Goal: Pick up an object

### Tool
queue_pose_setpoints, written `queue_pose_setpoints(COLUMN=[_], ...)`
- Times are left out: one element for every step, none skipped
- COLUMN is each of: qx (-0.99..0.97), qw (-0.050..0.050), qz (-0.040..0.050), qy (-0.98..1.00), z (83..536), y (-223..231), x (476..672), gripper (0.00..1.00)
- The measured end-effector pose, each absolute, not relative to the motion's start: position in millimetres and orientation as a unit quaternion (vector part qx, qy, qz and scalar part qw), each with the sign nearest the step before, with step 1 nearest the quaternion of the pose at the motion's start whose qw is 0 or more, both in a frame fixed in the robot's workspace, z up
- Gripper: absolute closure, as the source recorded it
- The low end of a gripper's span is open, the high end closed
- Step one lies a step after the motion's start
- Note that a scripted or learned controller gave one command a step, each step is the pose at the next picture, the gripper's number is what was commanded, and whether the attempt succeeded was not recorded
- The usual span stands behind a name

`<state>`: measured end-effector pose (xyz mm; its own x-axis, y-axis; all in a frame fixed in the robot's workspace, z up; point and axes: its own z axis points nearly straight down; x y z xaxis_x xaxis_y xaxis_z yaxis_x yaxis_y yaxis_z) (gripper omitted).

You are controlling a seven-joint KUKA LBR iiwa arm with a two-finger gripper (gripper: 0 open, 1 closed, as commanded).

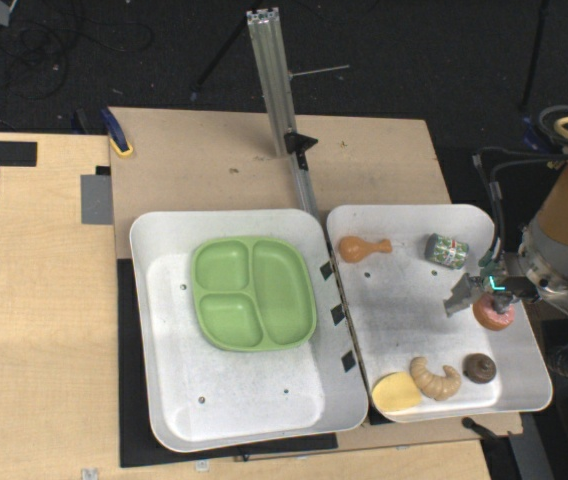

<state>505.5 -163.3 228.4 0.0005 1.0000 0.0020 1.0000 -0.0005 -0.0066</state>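
Gripper (476, 293) at the right bin's (394, 298) far-right wall; whether its fingers are parted or closed cannot be told.

Item one: a round red-and-pink doughnut-like toy (494, 314), touching the gripper's lower right side, at the bin's edge; nothing shows it between the fingers. Item two: a small green-and-white can lying on its side (448, 250), near, up and to the gripper's left. Item three: an orange pear-shaped toy with a tan stem (362, 249), well apart to the upper left. Item four: a dark brown chocolate-coloured ring (479, 369), below the gripper. Item five: a tan curled croissant-shaped piece (435, 379), below and left, touching a flat yellow round piece (396, 393). Item six: a green three-compartment plastic tray (254, 293) in the left bin (164, 368), far left of the gripper.
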Motion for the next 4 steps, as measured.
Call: queue_pose_setpoints(qx=[-0.707,-0.707,-0.707,-0.708], qw=[0.002,0.004,0.004,-0.002], qz=[0.0008,0.002,0.0019,-0.001], qy=[-0.707,-0.707,-0.707,-0.706], z=[229.7,184.2,130.6,101.6], y=[-163.4,-166.1,-154.6,-156.1], x=[506.2,510.0,507.9,509.8], gripper=[0.0,0.0,0.0,0.0])
